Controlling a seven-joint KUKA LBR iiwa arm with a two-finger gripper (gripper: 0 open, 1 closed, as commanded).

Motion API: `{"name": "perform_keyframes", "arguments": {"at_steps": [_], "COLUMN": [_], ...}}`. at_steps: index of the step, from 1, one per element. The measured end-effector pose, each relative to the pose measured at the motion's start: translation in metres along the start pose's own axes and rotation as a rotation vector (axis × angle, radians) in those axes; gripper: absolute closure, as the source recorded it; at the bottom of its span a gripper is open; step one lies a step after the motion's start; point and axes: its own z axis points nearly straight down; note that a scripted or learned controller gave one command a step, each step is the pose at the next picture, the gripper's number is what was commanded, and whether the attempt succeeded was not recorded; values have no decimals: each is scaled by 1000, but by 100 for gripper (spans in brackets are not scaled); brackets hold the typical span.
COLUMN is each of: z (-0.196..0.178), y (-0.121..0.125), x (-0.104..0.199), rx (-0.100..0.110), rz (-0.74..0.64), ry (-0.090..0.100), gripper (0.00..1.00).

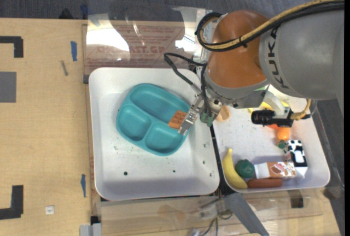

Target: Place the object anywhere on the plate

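Observation:
A teal plate (147,118) with three compartments lies tilted in the left white bin (109,169). My gripper (185,122) hangs over the plate's right rim, reaching in from under the orange band of the arm. A small orange-brown block (177,119) sits between its fingers, just above the plate's right edge, at the line between two compartments. The fingers are closed on the block.
The right bin (317,175) holds a banana (232,169), a green ball (244,168), a red-and-white box (278,169), an orange piece (282,133), a black-and-white toy (295,148) and a tan piece (222,113). The arm's body covers the back of both bins.

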Motion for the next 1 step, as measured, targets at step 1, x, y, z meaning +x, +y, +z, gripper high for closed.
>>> {"name": "perform_keyframes", "arguments": {"at_steps": [1], "z": [0], "y": [0], "x": [-1], "rx": [0], "rz": [1], "ry": [0], "gripper": [0]}}
